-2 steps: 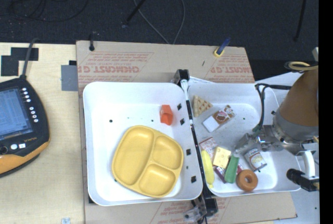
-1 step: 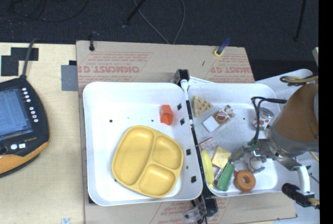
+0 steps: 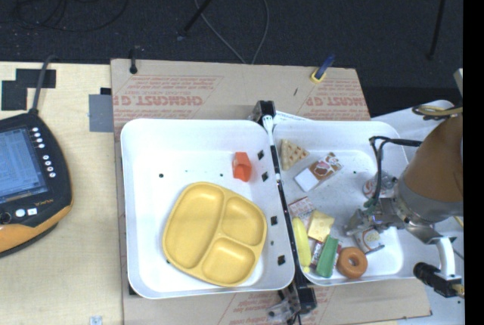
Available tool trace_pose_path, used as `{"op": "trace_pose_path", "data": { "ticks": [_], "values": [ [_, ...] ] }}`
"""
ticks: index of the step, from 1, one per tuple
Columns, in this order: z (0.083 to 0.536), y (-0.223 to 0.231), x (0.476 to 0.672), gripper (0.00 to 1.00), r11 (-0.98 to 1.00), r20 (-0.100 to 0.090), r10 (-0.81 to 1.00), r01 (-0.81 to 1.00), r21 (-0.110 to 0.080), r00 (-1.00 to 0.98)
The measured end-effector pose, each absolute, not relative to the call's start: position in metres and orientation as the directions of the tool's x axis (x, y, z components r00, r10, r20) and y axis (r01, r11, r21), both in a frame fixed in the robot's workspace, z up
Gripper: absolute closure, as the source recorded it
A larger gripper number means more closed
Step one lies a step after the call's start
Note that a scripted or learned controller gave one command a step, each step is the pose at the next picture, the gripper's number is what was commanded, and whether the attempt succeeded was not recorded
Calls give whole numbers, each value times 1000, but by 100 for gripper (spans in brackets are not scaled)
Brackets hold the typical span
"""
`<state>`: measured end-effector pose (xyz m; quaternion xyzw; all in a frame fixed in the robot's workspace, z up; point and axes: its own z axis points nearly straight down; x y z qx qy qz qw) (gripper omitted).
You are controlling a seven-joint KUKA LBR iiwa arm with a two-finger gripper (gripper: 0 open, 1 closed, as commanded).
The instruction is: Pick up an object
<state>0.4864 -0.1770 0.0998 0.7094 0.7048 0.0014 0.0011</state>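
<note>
Gripper (image 3: 368, 227) low in the right bin (image 3: 393, 264), among crowded toy food; whether it is wide or narrow cannot be told.

Just beside it lies a brown donut (image 3: 352, 262), the likeliest thing to pick, flat and round with no long axis. Touching that, a green bar (image 3: 327, 257) runs lengthwise toward the bin's near edge, next to a yellow banana (image 3: 301, 240) lying the same way. Packed neighbours could be nudged or caught together, spoiling the grasp. Well apart, the left bin (image 3: 144, 240) holds a yellow divided plate (image 3: 214, 233) and an orange block (image 3: 241, 166).
</note>
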Motion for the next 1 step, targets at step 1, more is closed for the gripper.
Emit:
{"op": "trace_pose_path", "data": {
  "ticks": [1],
  "values": [
    [192,-66,510,100,13,5,1000,1000,7,-13]
  ]
}}
